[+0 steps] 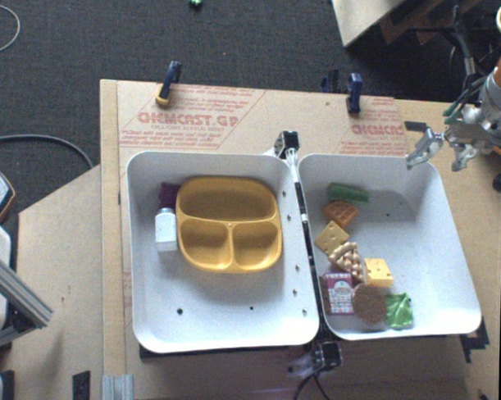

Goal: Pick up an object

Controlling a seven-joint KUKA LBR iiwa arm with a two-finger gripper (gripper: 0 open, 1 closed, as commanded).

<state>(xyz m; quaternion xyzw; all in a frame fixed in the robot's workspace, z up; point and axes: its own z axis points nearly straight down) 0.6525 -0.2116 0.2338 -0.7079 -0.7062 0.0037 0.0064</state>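
The claw (439, 149) hangs over the far right corner of the right bin (446, 243), at about two o'clock from that bin's middle, its two fingers spread apart with nothing between them. Every candidate for the pick lies from it toward seven or eight o'clock, clustered along the bin's left wall.

Nearest is the green bar (347, 192), lying flat with its long axis running roughly nine to three o'clock. Just below it sits the orange waffle (340, 212), then a yellow cracker (331, 237), a pretzel-like piece (348, 257) and a yellow cheese block (378, 272), the last three touching or nearly so. At the near end lie a small red carton (338, 292), a brown round cookie (368, 305) and a green leaf (399, 310), packed close together.

The green bar stands apart from its neighbours, so it looks the easiest target: the claw would need to travel toward eight o'clock, descend, and close across the bar's short width.

The left bin (140, 298) holds a yellow divided plate (229, 223) and a small white bottle (166, 230), well apart from the claw.
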